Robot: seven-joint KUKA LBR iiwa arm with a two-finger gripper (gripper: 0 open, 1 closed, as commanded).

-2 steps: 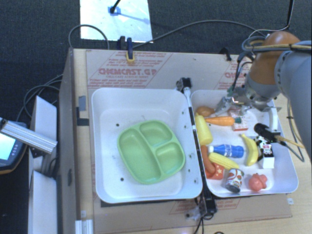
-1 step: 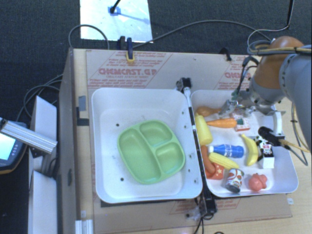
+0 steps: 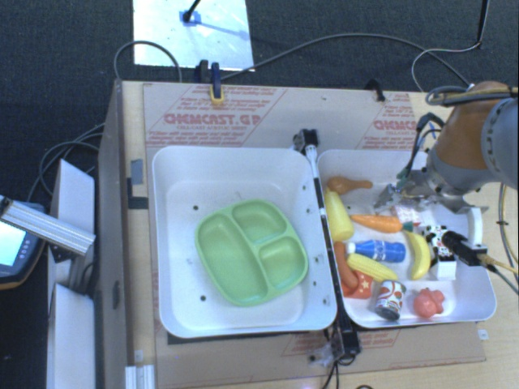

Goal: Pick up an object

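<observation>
Glossy green three-compartment plate [image 3: 252, 251] in white bin [image 3: 174, 217]

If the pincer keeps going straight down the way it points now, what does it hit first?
Most likely the orange carrot lying just below the pincer in the right bin. Depth is hard to judge from this slanted view, so it might instead land on bin floor beside the carrot.
</observation>
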